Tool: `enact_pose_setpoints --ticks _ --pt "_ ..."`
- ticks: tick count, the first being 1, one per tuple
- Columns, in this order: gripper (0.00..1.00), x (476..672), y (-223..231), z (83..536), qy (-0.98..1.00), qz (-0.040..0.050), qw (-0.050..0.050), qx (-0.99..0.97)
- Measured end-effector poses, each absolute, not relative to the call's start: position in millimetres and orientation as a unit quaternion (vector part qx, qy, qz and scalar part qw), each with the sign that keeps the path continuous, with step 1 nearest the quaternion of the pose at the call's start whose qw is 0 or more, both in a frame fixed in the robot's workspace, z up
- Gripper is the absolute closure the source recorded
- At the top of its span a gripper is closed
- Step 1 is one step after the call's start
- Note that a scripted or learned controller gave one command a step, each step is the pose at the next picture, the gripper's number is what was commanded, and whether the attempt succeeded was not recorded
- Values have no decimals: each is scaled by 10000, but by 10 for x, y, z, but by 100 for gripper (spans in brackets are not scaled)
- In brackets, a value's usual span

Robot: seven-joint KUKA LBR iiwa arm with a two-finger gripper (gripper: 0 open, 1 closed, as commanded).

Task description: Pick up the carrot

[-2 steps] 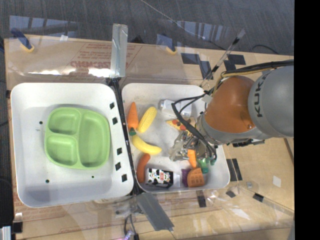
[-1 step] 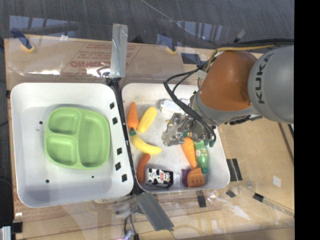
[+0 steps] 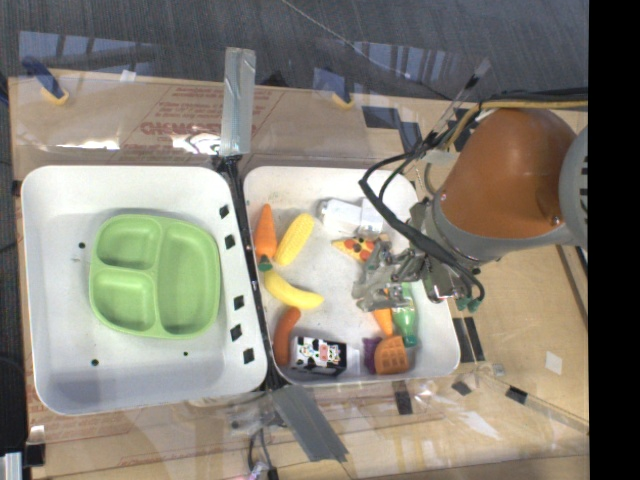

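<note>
In the camera view, the carrot (image 3: 264, 233) lies along the left wall of the right bin (image 3: 330, 183), well apart from the hand (image 3: 378, 286), which is low near this bin's right side. There are two white bins; the left bin (image 3: 50, 268) carries one green divided plate (image 3: 156, 276). Beside the carrot lie one corn cob (image 3: 294, 239) and one banana (image 3: 291, 292). Whether the hand is spread or pressed together, I cannot tell.
</note>
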State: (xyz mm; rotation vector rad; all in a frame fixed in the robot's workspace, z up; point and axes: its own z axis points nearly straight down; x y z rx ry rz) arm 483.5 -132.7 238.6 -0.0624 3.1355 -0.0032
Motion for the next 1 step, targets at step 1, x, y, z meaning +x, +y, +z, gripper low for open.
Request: enact_pose_setpoints --ticks 1 --pt "100 4848 -516 2314 9760 1 7 -2178"
